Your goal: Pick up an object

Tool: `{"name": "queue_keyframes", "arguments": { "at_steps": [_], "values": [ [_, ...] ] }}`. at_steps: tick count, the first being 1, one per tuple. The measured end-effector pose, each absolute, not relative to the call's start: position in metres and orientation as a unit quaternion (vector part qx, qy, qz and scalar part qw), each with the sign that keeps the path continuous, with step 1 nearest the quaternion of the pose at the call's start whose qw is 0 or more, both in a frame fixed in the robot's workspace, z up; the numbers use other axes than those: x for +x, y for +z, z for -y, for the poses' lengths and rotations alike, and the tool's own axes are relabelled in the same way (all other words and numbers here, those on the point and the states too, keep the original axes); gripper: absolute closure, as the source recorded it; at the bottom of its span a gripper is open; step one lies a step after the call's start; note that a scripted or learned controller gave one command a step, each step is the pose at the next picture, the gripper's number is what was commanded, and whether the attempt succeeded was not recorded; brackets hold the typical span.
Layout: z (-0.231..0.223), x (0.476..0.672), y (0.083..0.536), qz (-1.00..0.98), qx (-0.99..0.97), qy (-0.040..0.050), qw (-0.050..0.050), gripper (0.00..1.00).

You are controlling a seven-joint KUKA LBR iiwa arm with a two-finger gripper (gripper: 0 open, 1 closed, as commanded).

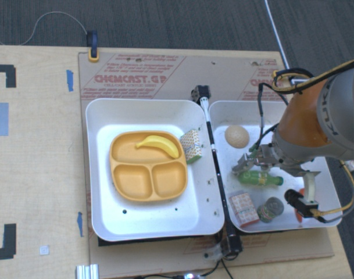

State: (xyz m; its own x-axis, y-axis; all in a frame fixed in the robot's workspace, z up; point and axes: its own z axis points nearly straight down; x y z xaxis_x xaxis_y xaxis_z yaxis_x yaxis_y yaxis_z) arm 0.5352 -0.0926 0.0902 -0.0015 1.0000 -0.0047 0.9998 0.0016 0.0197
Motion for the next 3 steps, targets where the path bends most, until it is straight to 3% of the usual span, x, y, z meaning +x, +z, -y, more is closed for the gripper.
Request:
{"name": "queue_keyframes", "arguments": {
  "at_steps": [1, 2, 3],
  "values": [
    [0.097, 0.536, 0.101, -0.707, 0.708, 0.0038, 0.013, 1.00],
    [0.097, 0.536, 0.101, -0.706, 0.708, 0.0038, 0.013, 0.00],
    [0.098, 0.499, 0.090, -0.708, 0.707, 0.0055, 0.010, 0.00]
  ]
}}
